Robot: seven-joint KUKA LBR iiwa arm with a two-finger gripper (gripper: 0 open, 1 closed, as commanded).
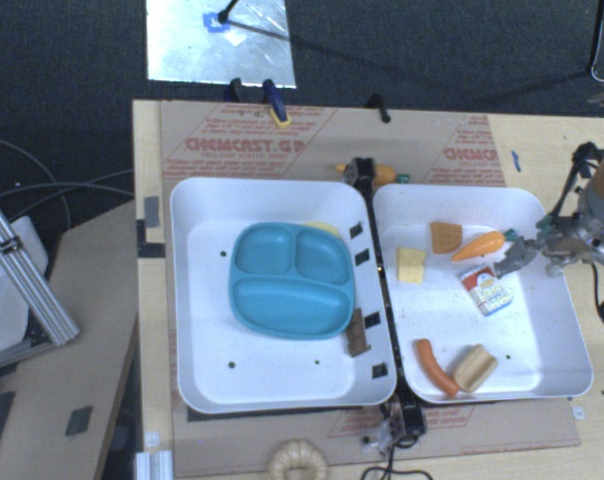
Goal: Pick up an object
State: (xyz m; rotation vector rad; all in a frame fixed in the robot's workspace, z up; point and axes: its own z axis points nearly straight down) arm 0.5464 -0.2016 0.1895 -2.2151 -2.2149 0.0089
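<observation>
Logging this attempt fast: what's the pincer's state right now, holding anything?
Pincer: over the right bin, just above the small red and white packet; nothing visible between its fingers; open or shut cannot be told.

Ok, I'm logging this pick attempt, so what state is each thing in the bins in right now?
blue divided plate: flat in the left bin, right side up
brown piece: lying at the plate's lower right edge
carrot: lying in the right bin, beside the end effector
small carton: lying flat
sausage: lying flat, against the bread roll
bread roll: lying on its side
end effector: low over the right bin, holding nothing visible
</observation>
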